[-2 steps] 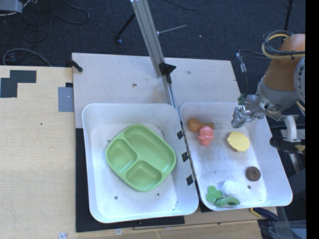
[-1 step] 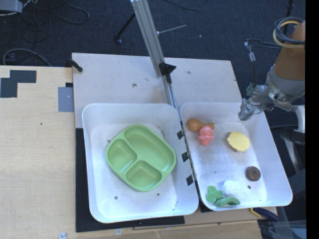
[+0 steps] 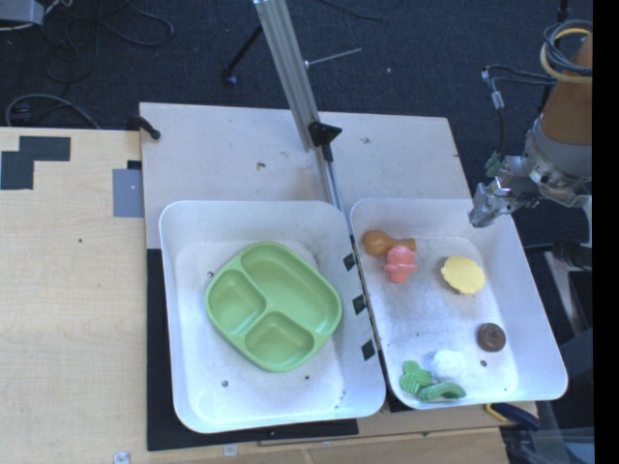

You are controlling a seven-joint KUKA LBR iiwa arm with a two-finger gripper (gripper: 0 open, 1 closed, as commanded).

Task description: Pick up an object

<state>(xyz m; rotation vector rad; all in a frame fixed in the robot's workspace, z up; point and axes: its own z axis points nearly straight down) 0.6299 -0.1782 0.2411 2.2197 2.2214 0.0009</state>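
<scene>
Nothing was picked yet: my pincer hung at the right bin's one o'clock rim, its opening impossible to tell, nothing visibly held, every toy untouched.

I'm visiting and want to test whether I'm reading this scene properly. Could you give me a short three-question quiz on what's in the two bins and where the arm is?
1. True or false: the green divided plate lies in the left bin.
2. Which thing lies nearest the right bin's front edge? A) yellow piece B) brown round piece C) green and white pieces
3. Fill in: the gripper hovers over the right bin's far ____ corner.

Key: 1 true; 2 C; 3 right.
</scene>
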